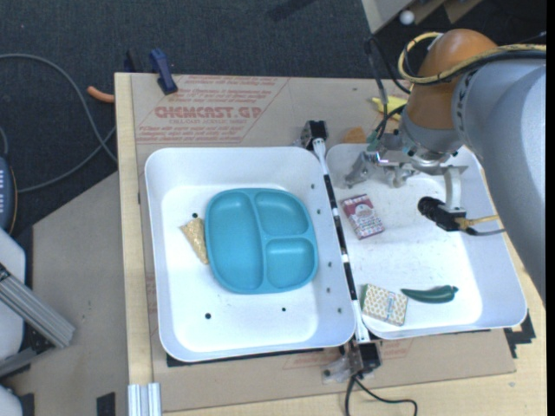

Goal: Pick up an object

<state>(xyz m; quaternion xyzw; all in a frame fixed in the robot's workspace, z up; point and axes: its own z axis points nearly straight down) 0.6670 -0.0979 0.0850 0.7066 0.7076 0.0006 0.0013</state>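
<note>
We hover our gripper (379,173) at the right bin's (499,306) twelve o'clock edge, fingers apart and empty. The red packet (362,216) lies just toward six o'clock; descending here, we risk clipping the wall.

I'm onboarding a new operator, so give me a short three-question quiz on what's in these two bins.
1. True or false: the teal divided plate lies in the right bin.
2. Which object lies nearest the front edge of the right bin? A) red packet B) green pepper C) tool
3. Fill in: a tan patterned piece pokes out from under the plate's ____ side in the camera view.

Key: 1 false, it lies in the left bin. 2 B. 3 left.
</note>
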